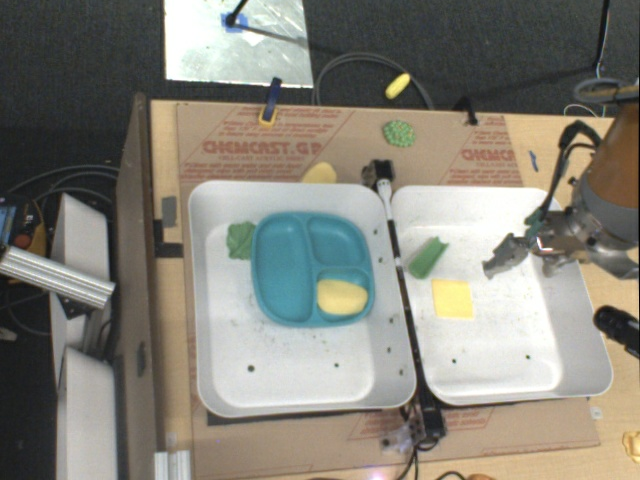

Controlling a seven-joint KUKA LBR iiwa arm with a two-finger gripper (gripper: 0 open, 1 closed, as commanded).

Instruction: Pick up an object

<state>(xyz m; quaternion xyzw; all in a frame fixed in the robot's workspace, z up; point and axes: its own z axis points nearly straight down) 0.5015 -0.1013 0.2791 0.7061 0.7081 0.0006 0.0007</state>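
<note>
As the arm is reaching in from the right over the right bin, we are finding the gripper hovering above the bin's upper middle, its dark fingers apparently slightly parted and pinching nothing that we can make out (the tips are small and blurred here). The nearest candidates are lying to its left: the green block is sitting near the divider, its long axis running diagonally from lower left to upper right, while the flat yellow square is resting below and left of the claw, closer in. We are judging either one reachable with a short leftward move. Across the divider, the teal divided plate is carrying a yellow piece in its lower right compartment, well apart from the gripper.
</note>
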